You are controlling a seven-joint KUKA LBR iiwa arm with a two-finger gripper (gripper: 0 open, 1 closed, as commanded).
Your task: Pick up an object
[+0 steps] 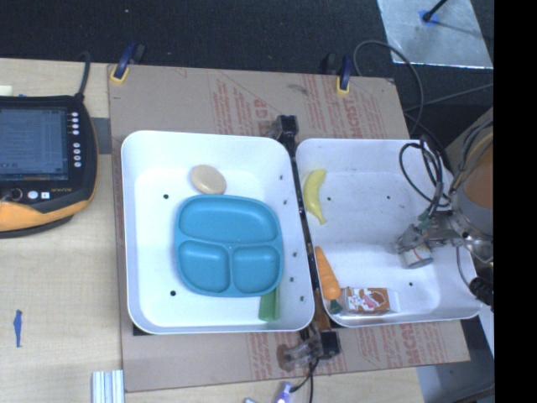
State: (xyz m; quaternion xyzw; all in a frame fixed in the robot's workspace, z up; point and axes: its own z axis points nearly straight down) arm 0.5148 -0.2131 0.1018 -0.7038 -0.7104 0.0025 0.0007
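Tool low in right bin, apart from banana.

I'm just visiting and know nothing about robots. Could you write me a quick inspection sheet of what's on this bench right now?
Surface: brown board bearing a left bin and a right bin, side by side.
Job's things: left bin holds a blue divided plate, a beige round piece and a green piece; right bin holds a banana, a carrot and a small carton.
Clutter: nothing seen.
Grippers: tool low over the right bin's right side, nothing visibly in it.
Cables: black loops by the arm.
Surroundings: control tablet at left; dark floor.
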